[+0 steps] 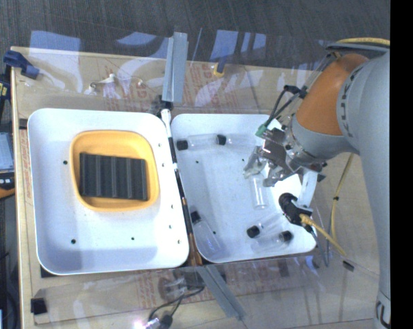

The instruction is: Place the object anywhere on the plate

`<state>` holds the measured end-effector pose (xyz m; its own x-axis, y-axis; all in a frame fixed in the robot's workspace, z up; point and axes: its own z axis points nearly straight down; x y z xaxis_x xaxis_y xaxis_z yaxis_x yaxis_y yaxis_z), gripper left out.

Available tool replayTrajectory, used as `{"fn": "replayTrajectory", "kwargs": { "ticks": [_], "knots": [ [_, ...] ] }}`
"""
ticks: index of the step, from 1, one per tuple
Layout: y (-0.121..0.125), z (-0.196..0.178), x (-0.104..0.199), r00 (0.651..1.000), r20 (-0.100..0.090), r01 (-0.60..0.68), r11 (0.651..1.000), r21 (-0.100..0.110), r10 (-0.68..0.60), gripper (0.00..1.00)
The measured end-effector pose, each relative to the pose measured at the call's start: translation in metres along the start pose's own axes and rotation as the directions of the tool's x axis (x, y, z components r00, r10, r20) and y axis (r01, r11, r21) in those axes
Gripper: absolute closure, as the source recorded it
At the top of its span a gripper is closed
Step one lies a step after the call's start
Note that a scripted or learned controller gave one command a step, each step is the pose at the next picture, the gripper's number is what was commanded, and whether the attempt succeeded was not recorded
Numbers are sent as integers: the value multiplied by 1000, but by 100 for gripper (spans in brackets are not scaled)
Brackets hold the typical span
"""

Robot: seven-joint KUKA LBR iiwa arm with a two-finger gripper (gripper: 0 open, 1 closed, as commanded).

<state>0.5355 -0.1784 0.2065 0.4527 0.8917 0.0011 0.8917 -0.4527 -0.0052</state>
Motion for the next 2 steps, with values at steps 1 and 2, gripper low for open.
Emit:
{"fn": "replayTrajectory", "kwargs": {
  "ticks": [1,2],
  "knots": [
    [17,7,28,984,2,176,984,-2,-176,100],
    [17,1,78,926,3,377,926,-3,-377,100]
  ]
}}
